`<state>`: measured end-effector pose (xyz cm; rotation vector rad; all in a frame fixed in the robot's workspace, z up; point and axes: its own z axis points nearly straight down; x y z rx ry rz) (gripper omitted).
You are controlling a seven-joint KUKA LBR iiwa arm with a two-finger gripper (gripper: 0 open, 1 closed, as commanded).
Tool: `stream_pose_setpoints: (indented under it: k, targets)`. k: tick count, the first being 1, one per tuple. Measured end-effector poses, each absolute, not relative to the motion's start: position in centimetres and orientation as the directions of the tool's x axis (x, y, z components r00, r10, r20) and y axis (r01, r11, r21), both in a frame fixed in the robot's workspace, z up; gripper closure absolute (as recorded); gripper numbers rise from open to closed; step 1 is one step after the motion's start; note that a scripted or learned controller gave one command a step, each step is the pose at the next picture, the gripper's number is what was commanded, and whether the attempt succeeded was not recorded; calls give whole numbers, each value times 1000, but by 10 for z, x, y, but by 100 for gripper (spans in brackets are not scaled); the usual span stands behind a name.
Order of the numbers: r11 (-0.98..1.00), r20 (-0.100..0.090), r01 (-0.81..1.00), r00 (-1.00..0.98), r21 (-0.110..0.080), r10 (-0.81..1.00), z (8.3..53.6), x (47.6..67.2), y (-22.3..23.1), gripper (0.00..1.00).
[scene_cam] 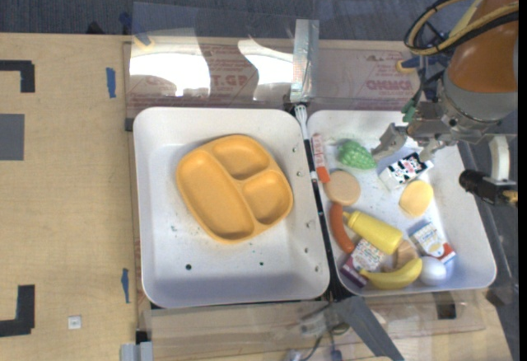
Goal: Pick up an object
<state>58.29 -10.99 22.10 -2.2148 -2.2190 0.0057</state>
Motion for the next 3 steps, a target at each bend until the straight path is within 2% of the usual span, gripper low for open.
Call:
stream_pose_setpoints:
  k: [1,2,3]
  targets:
    - [-110,1,994,110,-12,994,143,616,-98,0]
    - [109,0,994,-109,5,994,87,624,-91,0]
    - [360,0,933,-360,1,933,86,662,-97,0]
